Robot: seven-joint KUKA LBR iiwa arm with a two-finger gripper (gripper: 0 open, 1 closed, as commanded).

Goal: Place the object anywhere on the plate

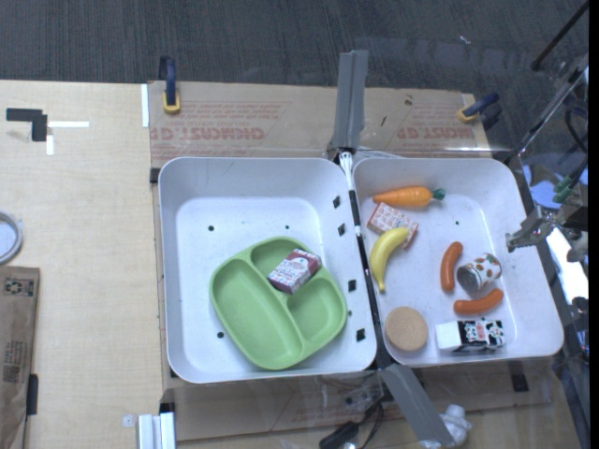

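Bench point(75, 251), pale wood, with a brown cardboard sheet point(281, 120) across its rear. Directly on it: 2 white bins side by side, left bin point(178, 279) and right bin point(524, 251), touching at their inner rims; 1 tape roll point(7, 238) at the left edge; 1 brown paper piece point(17, 344) near it.

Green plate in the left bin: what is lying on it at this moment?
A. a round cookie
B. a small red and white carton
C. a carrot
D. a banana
B. The small red and white carton lies on the green plate in the left bin, while the banana, carrot and cookie lie in the right bin.
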